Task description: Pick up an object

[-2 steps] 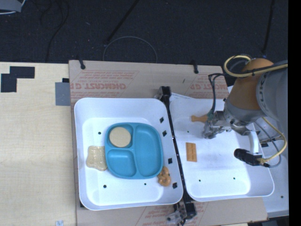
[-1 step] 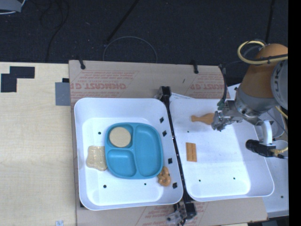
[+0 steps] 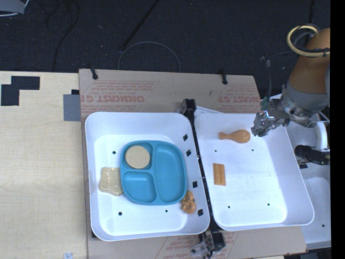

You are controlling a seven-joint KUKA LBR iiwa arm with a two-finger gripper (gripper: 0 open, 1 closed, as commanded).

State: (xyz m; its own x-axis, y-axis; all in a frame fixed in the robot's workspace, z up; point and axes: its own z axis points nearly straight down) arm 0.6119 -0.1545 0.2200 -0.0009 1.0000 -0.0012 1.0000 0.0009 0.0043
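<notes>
Nothing lifted yet. Grey two-finger gripper (image 3: 262, 124) low over the right-hand shallow white bin (image 3: 269, 209), just beside the thick end of the tan drumstick-shaped toy (image 3: 236, 136), perhaps touching; too small and dark to tell. Orange rectangular block (image 3: 219, 174) flat mid-bin, well apart. Closing on something and raising it both left to do.

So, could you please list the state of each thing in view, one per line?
gripper: at the right bin's upper right edge, beside the drumstick.
drumstick: lying flat in the right bin.
orange block: lying flat, mid right bin.
blue tray: flat in the left bin, round cracker in one compartment.
</notes>
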